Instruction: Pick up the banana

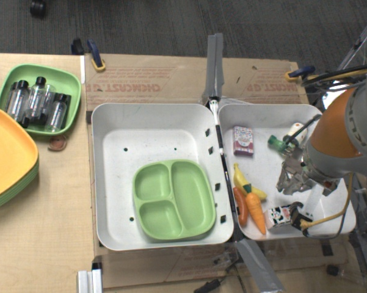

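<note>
Small yellow banana (pixel 243 181) lies in the right white bin (pixel 265 116), close to its left wall, lengthwise along that wall. Two orange carrots (pixel 251 210) touch its lower end and run toward the bin's near edge. Purple and white printed carton (pixel 243 141) sits beyond the banana; its print is too small to read. Black and white printed packet (pixel 282 215) lies just right of the carrots, lettering unreadable.

Metal two-finger gripper (pixel 291 184) hangs over the bin's middle, right of the banana and apart from it. Whether it is apart or together cannot be told. A green item (pixel 275 143) lies beyond it.

Left white bin (pixel 104 163) holds a pale green three-compartment tray (pixel 173 198). The cardboard sheet (pixel 152 85) under the bins reads "CHEMCUT" upside down. Far left: green dish (pixel 67 84) of black-capped bottles (pixel 36 102), stacked orange plates (pixel 9 163).
</note>
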`<state>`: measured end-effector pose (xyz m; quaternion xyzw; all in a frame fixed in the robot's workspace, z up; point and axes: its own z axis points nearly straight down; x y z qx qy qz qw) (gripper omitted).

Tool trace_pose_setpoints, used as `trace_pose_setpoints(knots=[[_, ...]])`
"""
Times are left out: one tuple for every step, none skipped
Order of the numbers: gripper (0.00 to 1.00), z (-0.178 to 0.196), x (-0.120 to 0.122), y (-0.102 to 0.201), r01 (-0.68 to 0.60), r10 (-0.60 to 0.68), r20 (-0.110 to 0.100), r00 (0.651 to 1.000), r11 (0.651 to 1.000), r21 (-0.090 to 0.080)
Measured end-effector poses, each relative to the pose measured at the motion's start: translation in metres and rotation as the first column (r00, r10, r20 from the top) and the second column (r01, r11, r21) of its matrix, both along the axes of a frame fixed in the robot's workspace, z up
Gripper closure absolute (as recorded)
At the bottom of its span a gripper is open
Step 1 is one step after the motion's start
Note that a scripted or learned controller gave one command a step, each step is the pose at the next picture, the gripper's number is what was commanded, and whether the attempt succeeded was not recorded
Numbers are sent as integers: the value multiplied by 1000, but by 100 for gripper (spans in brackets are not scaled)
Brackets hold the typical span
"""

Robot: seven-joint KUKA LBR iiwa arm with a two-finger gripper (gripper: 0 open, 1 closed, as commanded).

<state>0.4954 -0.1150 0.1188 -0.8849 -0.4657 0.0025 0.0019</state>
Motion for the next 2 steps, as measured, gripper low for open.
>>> trace_pose_setpoints(knots=[[100, -6, 5, -22, 437, -437, 1, 899, 899, -3], [100, -12, 6, -32, 693, -693, 1, 721, 721, -5]])
